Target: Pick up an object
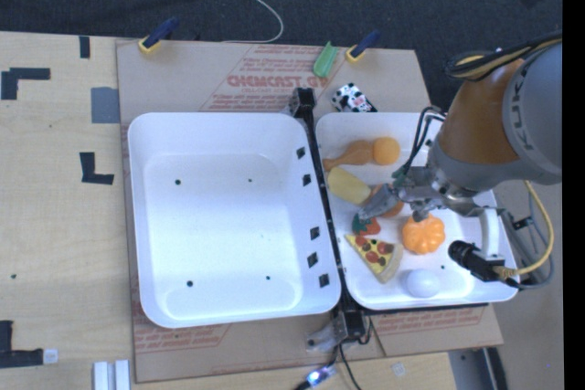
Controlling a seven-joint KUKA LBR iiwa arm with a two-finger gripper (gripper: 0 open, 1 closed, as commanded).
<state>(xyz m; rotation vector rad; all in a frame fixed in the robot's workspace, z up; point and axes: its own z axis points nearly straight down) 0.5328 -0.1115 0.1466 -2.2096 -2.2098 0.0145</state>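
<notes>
Right bin (457, 292): toy pizza slice (377, 253), pumpkin (423, 235), white egg (422, 282), yellow piece (348, 185) and orange drumstick (367, 152) clustered near its left wall; gripper (377, 207) lowered among them for picking, grip state indeterminable.

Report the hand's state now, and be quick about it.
Hand: low in the right bin among the toy food; open or shut cannot be told, and no object is visibly held.

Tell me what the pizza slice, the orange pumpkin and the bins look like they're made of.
Pizza slice: probably moulded plastic or rubber, matte, with flat painted toppings. Orange pumpkin: likely plastic, smooth, slightly glossy. Left bin and right bin: thin white plastic, by their rounded, formed rims.
</notes>
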